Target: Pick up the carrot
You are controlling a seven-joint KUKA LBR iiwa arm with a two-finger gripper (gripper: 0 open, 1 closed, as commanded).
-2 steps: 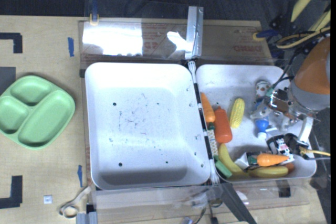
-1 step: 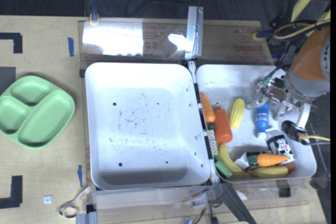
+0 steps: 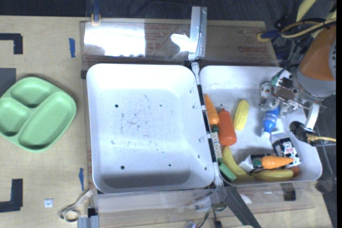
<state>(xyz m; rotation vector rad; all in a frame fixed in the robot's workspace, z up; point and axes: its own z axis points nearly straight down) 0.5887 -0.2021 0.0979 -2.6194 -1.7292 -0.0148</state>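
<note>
An orange carrot (image 3: pixel 279 162) with a green end lies near the front right corner of the right bin (image 3: pixel 251 76), just above a yellow banana (image 3: pixel 275 173). A second slim orange piece (image 3: pixel 210 108), possibly another carrot, lies along that bin's left wall beside a thicker red-orange piece (image 3: pixel 226 128). My gripper (image 3: pixel 273 94) hangs over the right bin's back right part, just above a blue bottle (image 3: pixel 270 121). It is well behind the carrot at the front and apart from it.
Also in the right bin are a corn cob (image 3: pixel 241 115), a second banana (image 3: pixel 233 160) at the front and a small black-and-white object (image 3: pixel 286 147). The left bin (image 3: pixel 107 83) adjoins it. A green divided plate (image 3: pixel 35 112) sits on the bench at far left.
</note>
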